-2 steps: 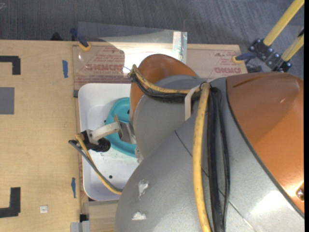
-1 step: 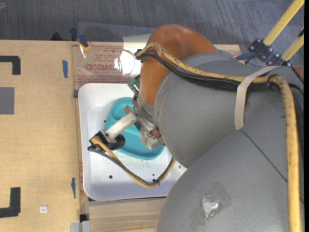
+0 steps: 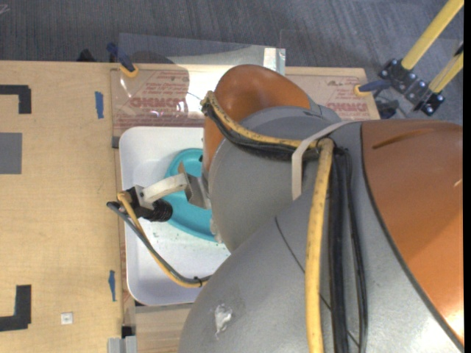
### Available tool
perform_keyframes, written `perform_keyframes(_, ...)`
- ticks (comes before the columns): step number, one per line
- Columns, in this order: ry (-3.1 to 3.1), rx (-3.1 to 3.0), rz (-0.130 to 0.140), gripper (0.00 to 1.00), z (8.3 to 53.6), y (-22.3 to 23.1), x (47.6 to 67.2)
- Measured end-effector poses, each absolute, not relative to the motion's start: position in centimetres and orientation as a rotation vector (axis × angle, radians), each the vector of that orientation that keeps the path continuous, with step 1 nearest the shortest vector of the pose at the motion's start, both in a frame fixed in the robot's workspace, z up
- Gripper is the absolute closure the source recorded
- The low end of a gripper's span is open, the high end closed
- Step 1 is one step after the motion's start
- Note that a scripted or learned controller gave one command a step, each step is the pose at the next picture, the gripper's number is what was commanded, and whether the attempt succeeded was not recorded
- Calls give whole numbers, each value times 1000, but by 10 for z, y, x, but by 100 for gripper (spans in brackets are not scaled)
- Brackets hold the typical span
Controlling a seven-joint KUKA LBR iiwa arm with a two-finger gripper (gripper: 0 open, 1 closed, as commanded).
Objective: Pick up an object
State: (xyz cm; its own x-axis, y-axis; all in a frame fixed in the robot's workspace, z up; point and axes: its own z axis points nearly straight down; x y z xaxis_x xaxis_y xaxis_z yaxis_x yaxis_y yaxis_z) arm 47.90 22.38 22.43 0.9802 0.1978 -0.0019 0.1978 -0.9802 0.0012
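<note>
I saw my arm (image 3: 294, 197) filling the white bin (image 3: 140, 149), a teal object (image 3: 188, 219) just beside the wrist; grip state I couldn't tell.

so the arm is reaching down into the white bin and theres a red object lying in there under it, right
Not quite: the object is teal, not red. The camera view shows the arm reaching down into the white bin, with the teal object lying in the bin, partly hidden beneath the arm.
</note>
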Motion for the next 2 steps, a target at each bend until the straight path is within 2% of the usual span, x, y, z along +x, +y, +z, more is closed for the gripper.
perform_keyframes(1, 693, 3064, -8, 100, 205, 225, 478)
perform_keyframes(2, 312, 3125, 0, 100, 199, 224, 479)
